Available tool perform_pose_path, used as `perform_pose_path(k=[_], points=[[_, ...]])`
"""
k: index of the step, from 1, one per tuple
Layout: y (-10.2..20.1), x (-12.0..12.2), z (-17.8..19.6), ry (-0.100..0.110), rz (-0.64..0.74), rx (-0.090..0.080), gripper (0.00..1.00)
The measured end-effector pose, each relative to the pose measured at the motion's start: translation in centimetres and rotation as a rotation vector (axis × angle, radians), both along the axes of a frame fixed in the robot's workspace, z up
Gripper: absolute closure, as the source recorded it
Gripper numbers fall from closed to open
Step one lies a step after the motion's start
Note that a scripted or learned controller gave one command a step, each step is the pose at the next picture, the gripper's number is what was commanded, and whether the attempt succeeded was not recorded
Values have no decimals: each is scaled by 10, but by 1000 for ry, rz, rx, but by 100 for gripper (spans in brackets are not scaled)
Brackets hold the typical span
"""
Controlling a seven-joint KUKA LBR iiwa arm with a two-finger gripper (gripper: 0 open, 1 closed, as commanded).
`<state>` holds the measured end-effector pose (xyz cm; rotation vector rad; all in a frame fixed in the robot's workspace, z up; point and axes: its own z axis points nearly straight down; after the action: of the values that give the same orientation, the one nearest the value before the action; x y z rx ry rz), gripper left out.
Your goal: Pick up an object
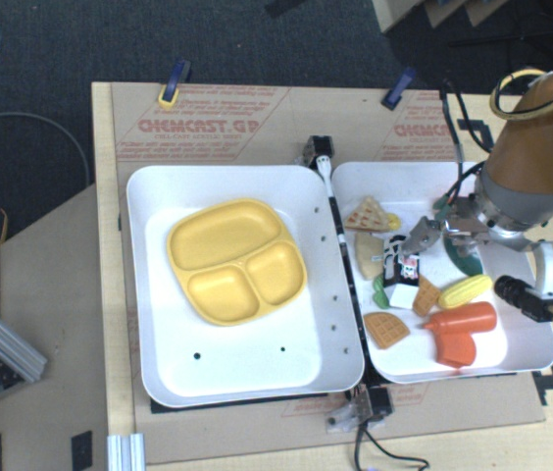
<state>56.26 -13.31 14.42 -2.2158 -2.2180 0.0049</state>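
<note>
Single fixed camera, high above bench (257, 116), looking down at slant. Both white bins in frame side by side: left bin (159, 361) near centre, right bin (394, 180) toward right edge. Moderate distance; dark floor visible beyond bench's far edge. Arm (536, 145) enters from right. No second view to overlap.

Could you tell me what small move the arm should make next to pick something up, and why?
Probably a short descent straight down. The gripper hangs in the right bin just above the small black-and-white object, with the corn cob and orange piece off to the side. Whether the fingers are spread wide enough cannot be judged from this view.
</note>
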Motion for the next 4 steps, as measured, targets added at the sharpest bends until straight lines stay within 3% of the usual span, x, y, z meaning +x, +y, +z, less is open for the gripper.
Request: perform_pose_path(k=[1,2,3,4], points=[[0,7,-20,-28,1,-5,0],[0,7,-12,-28,0,-4,100],[-7,4,48,-10,-1,-4,100],[-7,5,83,-13,1,-4,100]])
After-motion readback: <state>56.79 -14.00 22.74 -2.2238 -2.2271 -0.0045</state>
